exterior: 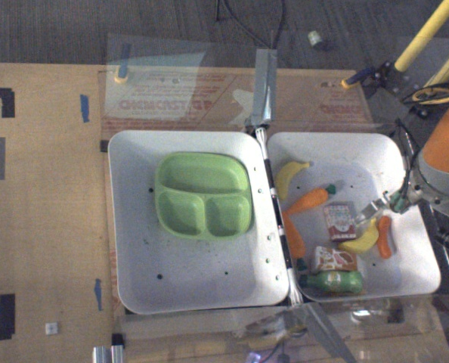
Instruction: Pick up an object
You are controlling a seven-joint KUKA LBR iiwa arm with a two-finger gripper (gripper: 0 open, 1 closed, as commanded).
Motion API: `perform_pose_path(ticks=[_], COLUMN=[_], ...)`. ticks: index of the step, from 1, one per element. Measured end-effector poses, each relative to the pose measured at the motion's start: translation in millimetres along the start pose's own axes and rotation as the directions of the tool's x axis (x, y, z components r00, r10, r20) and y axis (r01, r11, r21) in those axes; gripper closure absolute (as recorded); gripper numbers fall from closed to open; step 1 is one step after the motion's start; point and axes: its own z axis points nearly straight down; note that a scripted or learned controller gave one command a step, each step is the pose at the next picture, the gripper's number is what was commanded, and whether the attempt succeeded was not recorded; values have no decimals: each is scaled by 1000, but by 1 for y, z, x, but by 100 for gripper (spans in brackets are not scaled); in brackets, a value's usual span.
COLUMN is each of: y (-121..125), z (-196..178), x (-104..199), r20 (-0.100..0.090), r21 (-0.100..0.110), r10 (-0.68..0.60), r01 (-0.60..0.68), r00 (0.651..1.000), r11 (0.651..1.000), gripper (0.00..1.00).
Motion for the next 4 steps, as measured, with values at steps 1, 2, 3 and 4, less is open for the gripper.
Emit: perform_pose_path(ticks=[1, 2, 3, 4], y=[0, 81, 70, 71], z=[0, -21, 11, -1], x=[0, 33, 99, 95], r20=[0, -9, -6, 3], r21=[0, 10, 4, -3], r10=[0, -16, -224, -219], r01=[0, 16, 224, 219], r00=[1000, 1000, 975, 976], r11=[1000, 1000, 975, 976], gripper=[0, 0, 0, 100])
